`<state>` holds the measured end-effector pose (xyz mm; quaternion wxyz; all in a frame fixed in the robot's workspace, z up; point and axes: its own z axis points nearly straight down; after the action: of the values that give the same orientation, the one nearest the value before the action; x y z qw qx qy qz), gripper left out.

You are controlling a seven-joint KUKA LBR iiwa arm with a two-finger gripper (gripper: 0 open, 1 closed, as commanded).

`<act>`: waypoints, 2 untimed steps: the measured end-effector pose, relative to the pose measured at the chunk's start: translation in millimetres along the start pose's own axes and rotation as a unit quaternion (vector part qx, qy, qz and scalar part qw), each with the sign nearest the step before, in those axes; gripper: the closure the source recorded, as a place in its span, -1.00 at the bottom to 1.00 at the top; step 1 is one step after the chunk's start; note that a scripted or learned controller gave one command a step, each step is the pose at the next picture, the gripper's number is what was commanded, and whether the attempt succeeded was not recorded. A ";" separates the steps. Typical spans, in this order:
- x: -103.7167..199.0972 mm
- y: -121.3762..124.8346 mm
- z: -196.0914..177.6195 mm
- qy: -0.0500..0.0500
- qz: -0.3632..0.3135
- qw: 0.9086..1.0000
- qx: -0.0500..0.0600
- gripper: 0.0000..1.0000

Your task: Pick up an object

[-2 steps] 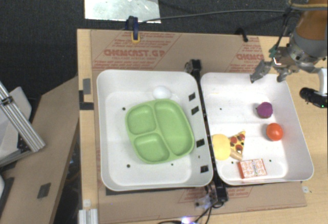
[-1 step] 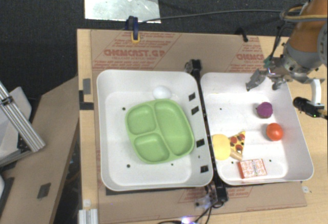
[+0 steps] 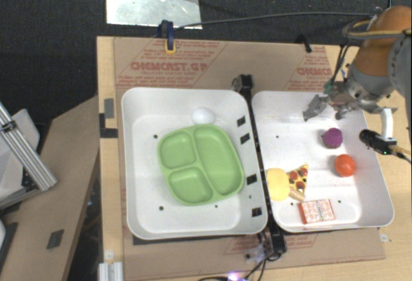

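The gripper point(image 3: 327, 108) is seen with fingers apart and nothing between them at the upper right of the frame, above the purple ball point(image 3: 332, 137) in the right bin point(image 3: 380, 209).

red "CHEMCAST GP" print on brown board point(image 3: 168, 66), repeated at right

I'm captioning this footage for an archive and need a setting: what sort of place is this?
Probably a robotics lab bench: a robot arm reaches over two white bins, which hold toy food and a green divided tray.

2 white bins point(image 3: 135, 145) point(image 3: 380, 199), 1 green tray point(image 3: 199, 164) (3 compartments), 5 small objects point(image 3: 332, 137) point(image 3: 345, 165) point(image 3: 277, 183) point(image 3: 298, 176) point(image 3: 316, 211).
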<state>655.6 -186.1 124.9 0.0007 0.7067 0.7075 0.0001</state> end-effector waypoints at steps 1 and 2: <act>0.0 1.4 -13.2 0.000 -0.001 1.000 -0.002 1.00; 3.9 10.2 -74.1 0.000 -0.002 1.000 -0.003 1.00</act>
<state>665.7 -182.2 198.9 0.0030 0.7052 0.7090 0.0018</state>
